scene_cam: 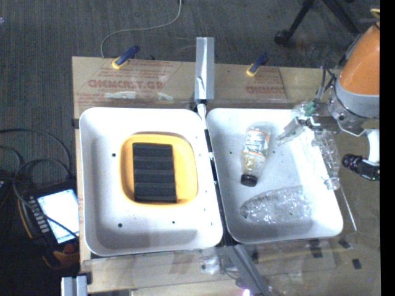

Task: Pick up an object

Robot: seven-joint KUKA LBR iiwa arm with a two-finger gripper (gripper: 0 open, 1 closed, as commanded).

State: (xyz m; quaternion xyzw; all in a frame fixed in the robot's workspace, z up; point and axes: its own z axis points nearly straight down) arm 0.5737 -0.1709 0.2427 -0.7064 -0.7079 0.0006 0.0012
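Observation:
In the right bin (321, 224) a small clear bottle (254, 148) with a black cap lies on its side, cap pointing toward the front. A crumpled clear plastic piece (276, 205) rests in front of it. A yellow sponge-like block with a black ridged top (157, 170) sits in the middle of the left bin (99, 184). My gripper (307, 161) hangs over the right bin's far right corner, to the right of the bottle. Its see-through fingers (290, 130) are spread wide apart, open, with nothing between them.
A metal post (204, 73) stands behind the seam between the bins. Two blue-and-yellow clamps (125, 57) hold the cardboard backing. A tablet and cables (52, 214) lie on the floor to the left.

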